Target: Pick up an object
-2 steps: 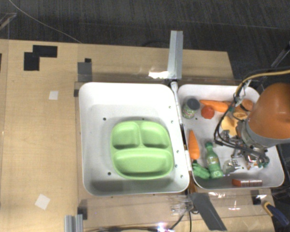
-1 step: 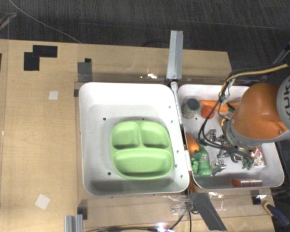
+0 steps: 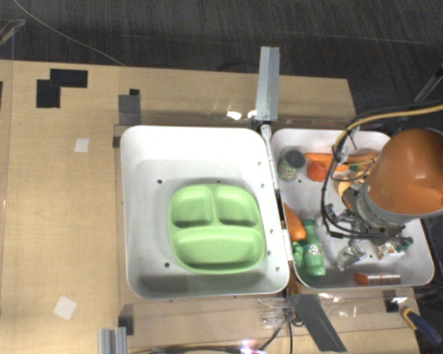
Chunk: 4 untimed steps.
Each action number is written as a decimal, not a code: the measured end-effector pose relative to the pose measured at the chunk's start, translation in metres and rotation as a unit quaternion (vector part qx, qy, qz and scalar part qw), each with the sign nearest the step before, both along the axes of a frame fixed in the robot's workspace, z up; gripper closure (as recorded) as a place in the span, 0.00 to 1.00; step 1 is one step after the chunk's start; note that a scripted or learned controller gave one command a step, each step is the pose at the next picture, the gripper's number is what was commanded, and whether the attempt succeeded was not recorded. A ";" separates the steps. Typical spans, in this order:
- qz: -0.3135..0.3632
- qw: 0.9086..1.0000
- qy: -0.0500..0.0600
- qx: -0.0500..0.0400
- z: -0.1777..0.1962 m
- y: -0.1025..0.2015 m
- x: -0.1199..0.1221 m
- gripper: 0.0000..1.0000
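Wooden surface (image 3: pixel 52 212) spans the view, two white bins side by side on it.

Left bin (image 3: pixel 144 198): sits centre. A green divided tray (image 3: pixel 216 227) lies flat in its middle, three compartments, two small toward 12 o'clock, one long toward 6.

Right bin (image 3: pixel 421 271): at 3 o'clock from the left bin, walls touching along the shared edge.

Arm (image 3: pixel 410 172): grey with orange band, hangs over the right half of the right bin, cables looping at its 9 o'clock side. Pincer (image 3: pixel 365 249) below the orange band, low over the bin floor; whether the tips are spread or closed, and whether anything sits between them, cannot tell, cables and wrist in the way.

Objects in right bin: green bottle-like item (image 3: pixel 310 257) at the bin's 7 o'clock. Orange carrot-shaped piece (image 3: pixel 295 226) just at its 11 o'clock, against the left wall. Orange-red piece (image 3: pixel 319 167) at 11 o'clock of the bin. Grey round item (image 3: pixel 293 158) just beside it. Small red stick (image 3: pixel 376 278) at 6 o'clock, near the front wall.
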<state>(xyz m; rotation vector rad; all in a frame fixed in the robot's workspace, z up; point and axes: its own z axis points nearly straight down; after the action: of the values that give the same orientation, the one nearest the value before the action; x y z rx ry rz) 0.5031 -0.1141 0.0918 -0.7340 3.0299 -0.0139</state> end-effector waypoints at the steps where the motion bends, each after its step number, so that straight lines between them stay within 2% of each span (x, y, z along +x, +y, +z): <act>1: 0.004 1.000 0.006 0.002 -0.002 0.029 0.113 0.00; 2: 0.030 1.000 0.004 0.001 -0.001 0.030 0.060 0.00; 3: -0.065 0.998 0.000 0.002 0.000 0.017 0.015 0.00; 4: 0.006 1.000 0.004 0.002 -0.002 0.028 0.106 0.00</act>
<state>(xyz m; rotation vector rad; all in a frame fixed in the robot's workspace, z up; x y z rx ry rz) 0.6090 -0.0859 0.0895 -0.7553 3.0327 -0.0047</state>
